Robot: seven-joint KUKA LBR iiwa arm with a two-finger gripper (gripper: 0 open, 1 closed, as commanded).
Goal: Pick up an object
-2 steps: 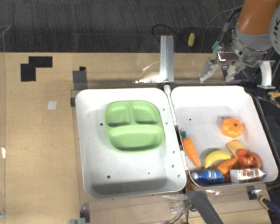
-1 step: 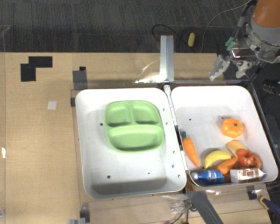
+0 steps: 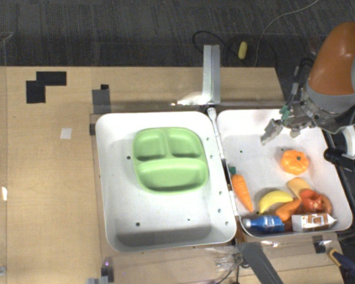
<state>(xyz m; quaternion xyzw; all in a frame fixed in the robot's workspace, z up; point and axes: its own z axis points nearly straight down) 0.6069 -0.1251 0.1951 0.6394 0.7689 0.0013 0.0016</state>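
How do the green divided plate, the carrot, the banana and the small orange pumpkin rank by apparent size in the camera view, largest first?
1. Green divided plate, by far the largest.
2. Carrot and banana: these look alike in size, so I won't rank one above the other.
3. Small orange pumpkin, the smallest.

We count 2 white bins on the worktop: left bin (image 3: 109, 189) and right bin (image 3: 248, 129). In the left bin, 1 green divided tray (image 3: 169, 158). Right of that tray, approx. 7 items: 1 pumpkin (image 3: 294, 161), 2 carrots (image 3: 242, 191) (image 3: 286, 209), 1 banana (image 3: 274, 198), 1 blue can (image 3: 265, 224), 1 white carton (image 3: 313, 222), 1 red item (image 3: 314, 201), type unclear.
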